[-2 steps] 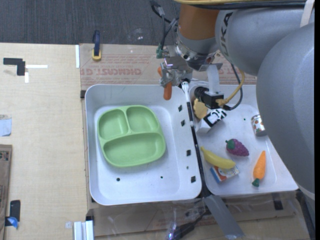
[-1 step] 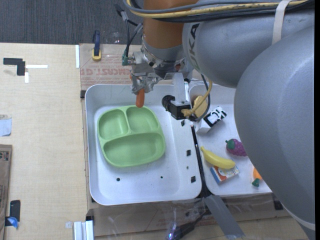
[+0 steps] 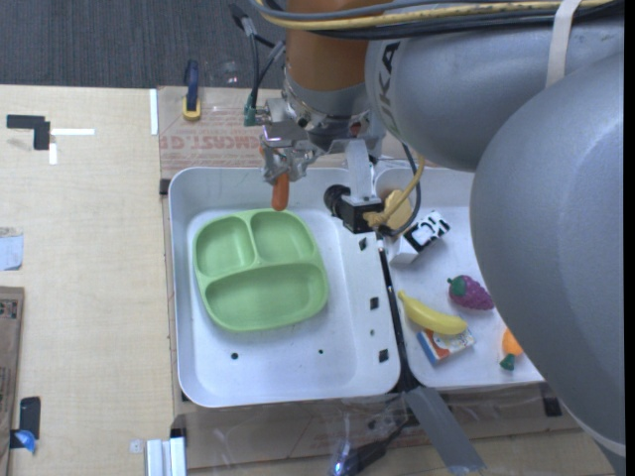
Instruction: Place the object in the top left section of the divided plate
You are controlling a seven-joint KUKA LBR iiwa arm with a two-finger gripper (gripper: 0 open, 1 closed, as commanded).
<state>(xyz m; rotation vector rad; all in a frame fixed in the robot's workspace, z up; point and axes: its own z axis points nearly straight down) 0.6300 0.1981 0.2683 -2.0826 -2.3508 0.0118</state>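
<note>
The gripper (image 3: 281,178) points down over the back edge of the left bin (image 3: 198,365), its fingers clenched on a small orange-red object (image 3: 281,196), possibly a toy sausage or carrot, though it is too small to tell. The object hangs upright from the fingertips, just above the far rim of the green plate (image 3: 260,271), near the ridge between the plate's two upper sections. It looks to be off the plate's surface, with its lower end close to the rim.

The plate lies in the left bin, with two small sections at the back and one large section at the front.

Above the gripper rises the orange band (image 3: 332,28) of the arm (image 3: 516,117), whose grey bulk covers much of the right bin (image 3: 466,370). In that bin lie a banana (image 3: 433,314), a purple bunch of grapes (image 3: 470,293), a black-and-white item (image 3: 427,232), a small flat card (image 3: 444,344) under the banana, and an orange piece (image 3: 510,345) at the arm's edge.
</note>
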